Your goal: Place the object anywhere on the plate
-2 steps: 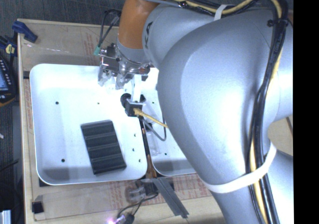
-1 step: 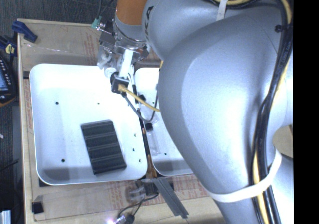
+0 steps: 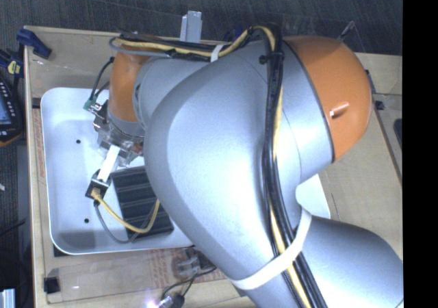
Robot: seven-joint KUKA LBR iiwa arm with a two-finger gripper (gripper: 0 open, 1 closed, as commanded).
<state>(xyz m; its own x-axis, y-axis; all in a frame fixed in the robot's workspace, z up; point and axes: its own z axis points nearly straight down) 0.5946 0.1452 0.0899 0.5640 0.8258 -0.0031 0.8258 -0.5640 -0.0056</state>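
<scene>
Object, we guess, is the dark ribbed slab point(image 3: 137, 197). Arm point(image 3: 239, 163) looms over the white bin point(image 3: 61, 163). The slab lies flat inside the bin by its near wall. Gripper point(image 3: 116, 141) hangs over the bin's middle; we cannot tell its grip state. Risk: the flat slab slips and the lift comes up bare.

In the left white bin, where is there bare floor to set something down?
Bare floor runs along the left wall of the left bin, from its upper corner in the view down to its lower corner, left of the arm. The right part is crowded: the black ribbed slab lies there, and the arm hides the rest.
</scene>
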